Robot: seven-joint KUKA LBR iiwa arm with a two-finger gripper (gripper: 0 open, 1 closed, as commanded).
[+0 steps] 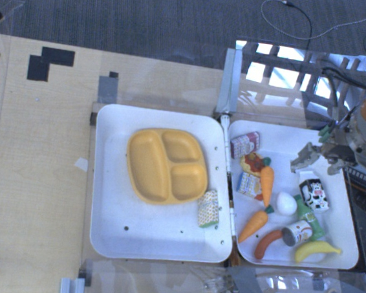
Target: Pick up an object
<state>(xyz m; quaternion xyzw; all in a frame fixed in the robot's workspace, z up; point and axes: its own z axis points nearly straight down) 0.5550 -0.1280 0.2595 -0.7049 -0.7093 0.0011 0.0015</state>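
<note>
over the right bin [347,257] my end effector [317,160] hung open and empty, and crowded toys [274,204] risked a glancing, failed grasp.

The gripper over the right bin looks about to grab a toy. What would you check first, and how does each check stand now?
1. Gripper is above the right bin: ok.
2. Nothing between the fingers: ok, they look spread and bare.
3. A target lies near: ok, the cow-patterned toy sits just below.
4. Room around the target: not ok, the green toy touches it and the white egg lies close.
5. Gripper height above the toys: cannot tell.
</note>
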